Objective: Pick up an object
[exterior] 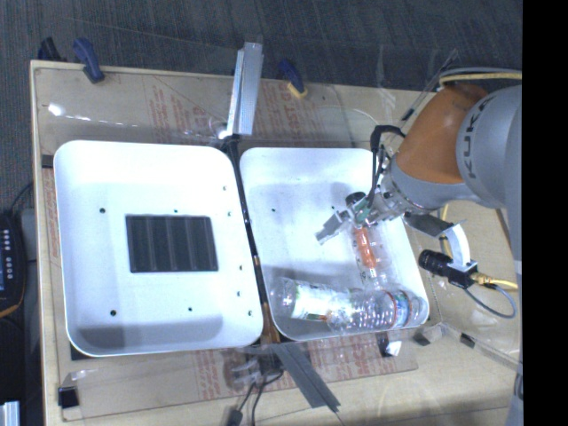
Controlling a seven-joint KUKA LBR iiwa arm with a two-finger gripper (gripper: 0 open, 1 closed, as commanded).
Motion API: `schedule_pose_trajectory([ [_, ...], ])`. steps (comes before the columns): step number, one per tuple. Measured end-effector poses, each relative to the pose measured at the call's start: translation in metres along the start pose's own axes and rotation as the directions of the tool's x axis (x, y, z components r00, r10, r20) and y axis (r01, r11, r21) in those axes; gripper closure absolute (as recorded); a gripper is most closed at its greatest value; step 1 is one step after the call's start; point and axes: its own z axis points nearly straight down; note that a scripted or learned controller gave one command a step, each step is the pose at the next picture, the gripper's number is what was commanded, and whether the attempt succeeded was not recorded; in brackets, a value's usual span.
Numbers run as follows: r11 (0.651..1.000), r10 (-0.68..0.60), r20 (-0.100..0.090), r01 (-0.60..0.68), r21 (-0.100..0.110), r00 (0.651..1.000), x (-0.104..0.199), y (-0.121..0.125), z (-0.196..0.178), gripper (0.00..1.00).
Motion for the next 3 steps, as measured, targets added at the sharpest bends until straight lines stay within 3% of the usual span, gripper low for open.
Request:
schedule_pose_trajectory([
  [1,0.945,-0.328,0.003,0.328,-0.002,0.945,-0.014,0.048,-0.054,0.00],
  [2,0.945,-0.328,0.003,0.328,-0.002,0.945,-0.014,0.048,-0.054,0.00],
  [3,0.943,-0.333,0.005,0.333,-0.002,0.943,-0.014,0.050,-0.065,1.00],
])
